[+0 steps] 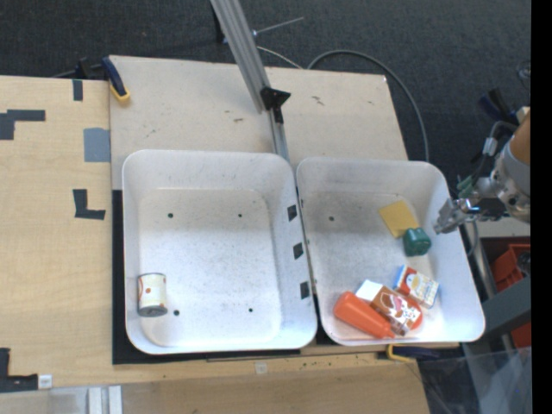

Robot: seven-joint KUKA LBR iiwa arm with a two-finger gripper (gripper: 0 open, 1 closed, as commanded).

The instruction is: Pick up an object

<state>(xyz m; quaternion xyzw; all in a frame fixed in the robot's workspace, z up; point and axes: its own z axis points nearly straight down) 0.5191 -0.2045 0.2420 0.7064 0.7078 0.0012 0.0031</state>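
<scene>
I see the end effector (450,216) hanging at the right rim of the right bin (371,172), its tip just over the bin's right wall, with nothing visible between its fingers. From here I cannot tell how far apart the fingers stand; they blur into one grey shape.

Inside the right bin, a yellow sponge (398,217) lies near the right wall, toward the far side. Just beside it, on the near side, sits a small green block (417,242), touching or almost touching the sponge's corner; it is the thing closest to the end effector. In the bin's near right corner I see a cluster: an orange bottle (362,315) lying on its side, a red and white packet (393,305) against it, and a small box with blue and red print (417,285) just beyond, near the right wall.

The left bin (207,160) holds a small can (152,295) with a white and orange label, standing near its near left corner, well apart from everything else.

Both bins rest side by side on the table (52,145), toward its near right corner. A grey metal rail (246,46) slants in from the far edge and ends where the two bins meet.
</scene>
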